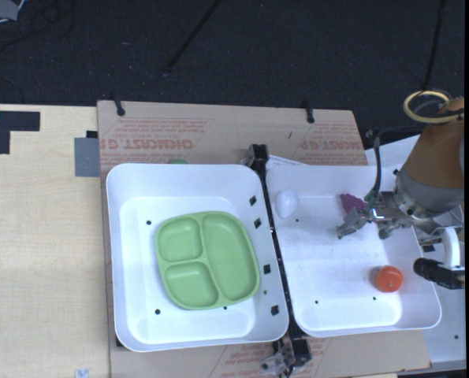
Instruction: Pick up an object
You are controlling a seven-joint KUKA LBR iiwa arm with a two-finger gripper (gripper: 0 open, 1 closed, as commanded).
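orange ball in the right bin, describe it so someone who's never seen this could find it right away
Start at the right bin, the white one without the green plate. Look toward its near right corner: the orange ball sits alone on the floor there. It is the only orange thing in the bin; the white ball and purple object lie by the far wall.

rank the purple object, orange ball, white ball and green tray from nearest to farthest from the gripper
From the gripper:
1. purple object, just above it
2. orange ball, lower right
3. white ball, by the divider
4. green tray, in the left bin
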